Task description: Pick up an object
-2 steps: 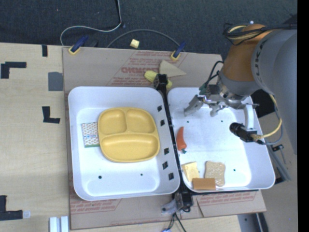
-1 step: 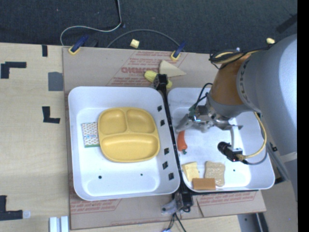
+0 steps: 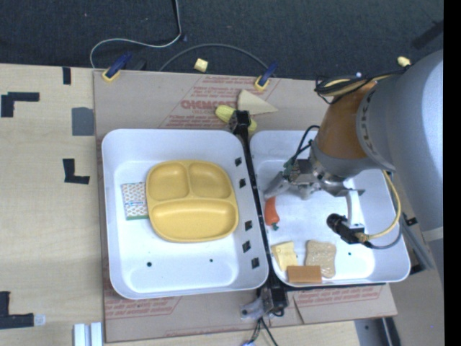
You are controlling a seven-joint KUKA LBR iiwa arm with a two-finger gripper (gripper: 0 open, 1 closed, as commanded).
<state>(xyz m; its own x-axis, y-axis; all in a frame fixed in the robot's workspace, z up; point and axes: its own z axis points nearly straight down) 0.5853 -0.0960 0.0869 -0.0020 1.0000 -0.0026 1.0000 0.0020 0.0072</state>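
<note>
**Two bins, arm over the right one**

Left bin [image 3: 115,265]: white and shallow. It holds a yellow divided plate [image 3: 192,200] with three compartments, lying flat near the middle. A small patterned sponge [image 3: 134,200] lies against the plate's left edge.

Between the bins: a black divider strip [image 3: 248,193] runs front to back. At its far end sit a yellow piece [image 3: 226,112] and a pale wedge [image 3: 256,104] on the cardboard [image 3: 180,99] under the bins.

Right bin [image 3: 385,269]: white and shallow. An orange carrot-shaped item [image 3: 271,211] lies near the left wall, just beside the divider. At the front lie three pieces close together: a pale yellow block [image 3: 284,253], a speckled tan slice [image 3: 321,255] and a brown bar [image 3: 303,273] touching both.

Gripper [image 3: 277,186]: it hangs over the bin's left half, just above the carrot-shaped item. Whether it is wide or narrow cannot be told, and nothing is seen held. The grey arm [image 3: 410,121] with its orange band [image 3: 342,125] fills the upper right.
</note>
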